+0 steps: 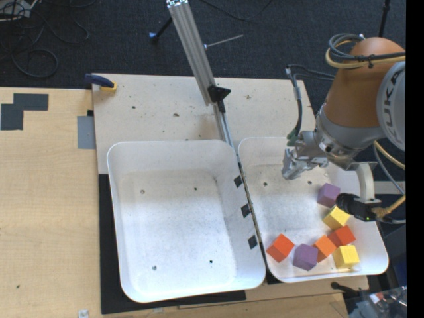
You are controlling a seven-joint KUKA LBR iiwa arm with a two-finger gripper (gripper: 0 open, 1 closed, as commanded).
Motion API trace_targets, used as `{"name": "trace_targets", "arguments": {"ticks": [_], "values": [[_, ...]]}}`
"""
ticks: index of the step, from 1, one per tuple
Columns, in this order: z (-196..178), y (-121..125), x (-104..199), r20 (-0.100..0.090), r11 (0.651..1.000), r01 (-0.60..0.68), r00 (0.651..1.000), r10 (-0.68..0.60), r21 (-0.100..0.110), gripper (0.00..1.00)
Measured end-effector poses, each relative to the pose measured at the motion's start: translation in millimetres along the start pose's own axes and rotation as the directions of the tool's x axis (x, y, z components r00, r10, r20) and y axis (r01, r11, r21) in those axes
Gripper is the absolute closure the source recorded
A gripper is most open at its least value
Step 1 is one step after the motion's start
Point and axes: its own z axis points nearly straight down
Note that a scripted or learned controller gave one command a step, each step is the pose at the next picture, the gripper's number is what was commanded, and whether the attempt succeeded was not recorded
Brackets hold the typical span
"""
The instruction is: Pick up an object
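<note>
— Where are the blocks?
— Heaped in the right bin's (pixel 278 177) near corner: orange cube (pixel 281 247), purple cube (pixel 305 256).
— And farther back?
— The hand (pixel 293 169) hovers (grip unreadable), approach step; next, descend over one.

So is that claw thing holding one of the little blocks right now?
No. The gripper hangs above a bare part of the right bin, with nothing between its fingers. The blocks, like the purple one, lie apart from it.

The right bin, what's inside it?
The right bin holds blocks near its front corner: two purple, two yellow, three orange. The arm covers part of its far side.
</note>
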Motion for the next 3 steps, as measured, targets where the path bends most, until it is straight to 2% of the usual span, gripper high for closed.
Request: {"name": "trace_targets", "arguments": {"ticks": [1,2,3], "values": [[16,-4,56,-0.002,1.000,0.001,1.000,-0.001,0.003,1.00],[25,-11,99,-0.001,1.000,0.000,1.000,0.000,0.003,1.00],[16,-18,151,-0.001,1.000,0.001,1.000,-0.001,0.001,1.00]]}}
